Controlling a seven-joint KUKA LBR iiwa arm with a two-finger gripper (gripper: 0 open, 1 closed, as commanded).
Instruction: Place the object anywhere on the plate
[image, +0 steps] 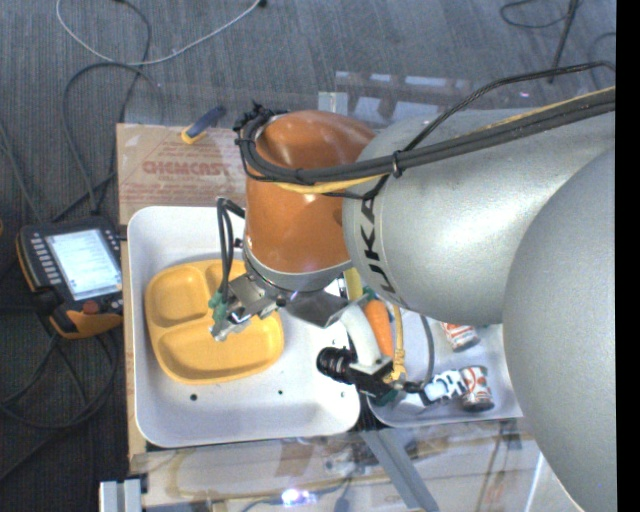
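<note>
One yellow plate (200, 335) w/ dividers sits in the white bin (175, 225); gripper (228, 318) hangs over its middle ridge. You can't tell its grip state, or if it carries the object. Release low, over a compartment, not the ridge. Right of plate: 1 carrot (378, 326), 2 cans (466, 386)

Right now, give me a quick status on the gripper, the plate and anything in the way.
Gripper over the yellow plate, left bin. Nothing seen between its fingers. Carrot beside the arm in the right bin, not on the plate.
</note>
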